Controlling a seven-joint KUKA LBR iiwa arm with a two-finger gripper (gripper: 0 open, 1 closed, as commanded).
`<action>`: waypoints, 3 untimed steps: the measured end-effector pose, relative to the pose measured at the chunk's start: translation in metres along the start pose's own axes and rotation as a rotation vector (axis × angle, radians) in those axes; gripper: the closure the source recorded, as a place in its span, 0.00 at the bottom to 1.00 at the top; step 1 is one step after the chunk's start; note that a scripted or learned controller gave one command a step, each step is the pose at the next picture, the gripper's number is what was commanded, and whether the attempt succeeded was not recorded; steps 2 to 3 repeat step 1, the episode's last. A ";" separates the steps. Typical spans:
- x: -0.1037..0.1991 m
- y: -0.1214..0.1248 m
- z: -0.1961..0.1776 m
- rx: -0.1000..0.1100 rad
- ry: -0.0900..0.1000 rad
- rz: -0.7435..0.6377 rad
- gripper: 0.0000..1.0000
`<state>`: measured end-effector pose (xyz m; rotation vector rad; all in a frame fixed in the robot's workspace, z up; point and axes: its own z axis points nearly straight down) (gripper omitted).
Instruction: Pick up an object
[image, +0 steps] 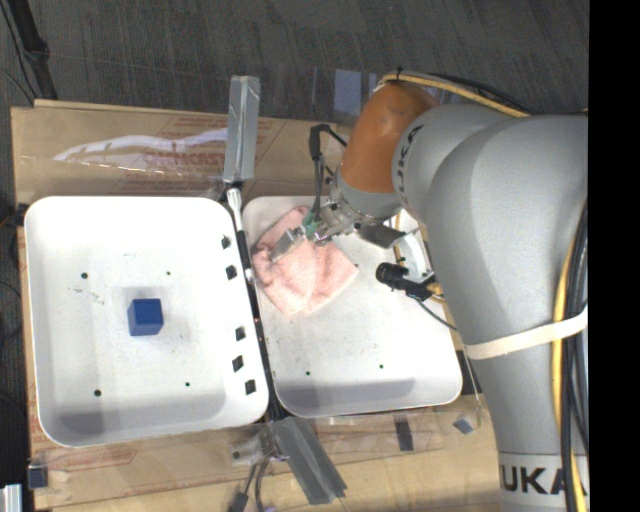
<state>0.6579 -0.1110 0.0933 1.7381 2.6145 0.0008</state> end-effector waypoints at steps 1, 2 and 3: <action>-0.023 -0.009 -0.001 -0.003 -0.003 -0.394 0.00; -0.023 -0.009 -0.001 -0.003 -0.003 -0.394 0.00; -0.023 -0.009 -0.001 -0.003 -0.003 -0.394 0.00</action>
